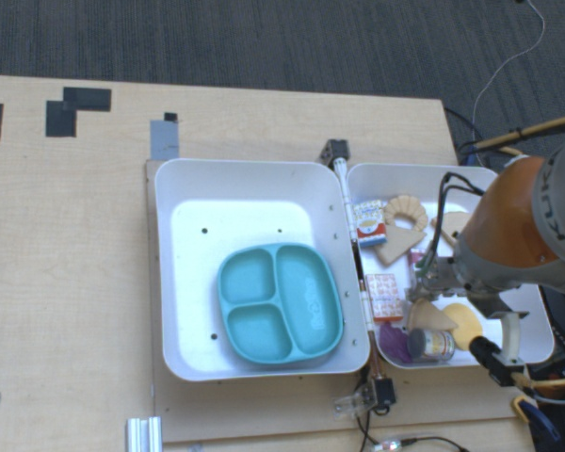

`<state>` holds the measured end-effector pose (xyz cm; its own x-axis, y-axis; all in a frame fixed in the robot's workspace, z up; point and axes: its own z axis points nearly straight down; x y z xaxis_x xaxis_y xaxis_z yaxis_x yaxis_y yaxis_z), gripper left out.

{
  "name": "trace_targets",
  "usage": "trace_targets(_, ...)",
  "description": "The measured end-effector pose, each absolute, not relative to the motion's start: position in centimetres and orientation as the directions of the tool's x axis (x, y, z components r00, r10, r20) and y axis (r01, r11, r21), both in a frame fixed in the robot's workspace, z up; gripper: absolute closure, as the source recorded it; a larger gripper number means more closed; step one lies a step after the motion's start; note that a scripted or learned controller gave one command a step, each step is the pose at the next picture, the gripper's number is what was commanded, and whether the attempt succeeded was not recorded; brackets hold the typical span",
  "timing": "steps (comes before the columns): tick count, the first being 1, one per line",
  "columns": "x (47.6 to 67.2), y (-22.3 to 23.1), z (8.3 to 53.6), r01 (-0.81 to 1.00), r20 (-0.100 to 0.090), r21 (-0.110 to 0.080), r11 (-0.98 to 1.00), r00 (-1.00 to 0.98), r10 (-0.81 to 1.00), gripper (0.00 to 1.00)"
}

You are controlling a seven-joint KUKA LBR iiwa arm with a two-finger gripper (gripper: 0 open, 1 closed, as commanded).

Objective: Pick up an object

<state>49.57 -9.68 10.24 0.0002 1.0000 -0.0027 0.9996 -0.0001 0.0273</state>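
Cables and a small connector (372, 395) lie at the 6 o'clock edge of the desk (66, 281), just below the seam between the two bins.

Right bin (523, 351) holds the clutter. At its 7 o'clock corner sits a small jar (431, 345) on its side with a label too blurred to read, resting against a purple item (392, 339). A yellow round object (466, 321) touches the jar at 2 o'clock. A red-and-white patterned card (383, 297) lies along the bin's 9 o'clock wall; its print is illegible. Toward 11 o'clock lie a small printed packet (369, 220), a tan ring-shaped piece (407, 212) and a tan flat piece (396, 243), all close together.

Claw (424, 295) hangs over the middle of this bin, just above the jar and the yellow object. Its state cannot be told; the wrist hides it. The arm (513, 229), with its orange band, covers the bin's 3 o'clock half and is cut off by the frame.

Left bin (165, 252) carries a teal three-compartment tray (281, 302) toward 5 o'clock; bare white floor remains at 10 to 12 o'clock.

Dark tape patches (75, 109) mark the desk at 10 o'clock.
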Motion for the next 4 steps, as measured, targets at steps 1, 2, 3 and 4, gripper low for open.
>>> trace_targets(1,49.5,-10.3,10.3,1.0,-0.012,0.028,-0.006,0.007,1.0,0.0)
trace_targets(2,49.7,-9.9,11.3,1.0,-0.006,0.031,-0.002,0.002,1.0,1.0)
trace_targets(3,49.7,-9.9,11.3,1.0,-0.006,0.031,-0.002,0.002,1.0,0.0)
trace_targets(4,49.3,-8.5,9.1,1.0,-0.005,0.023,0.001,-0.001,1.0,0.0)
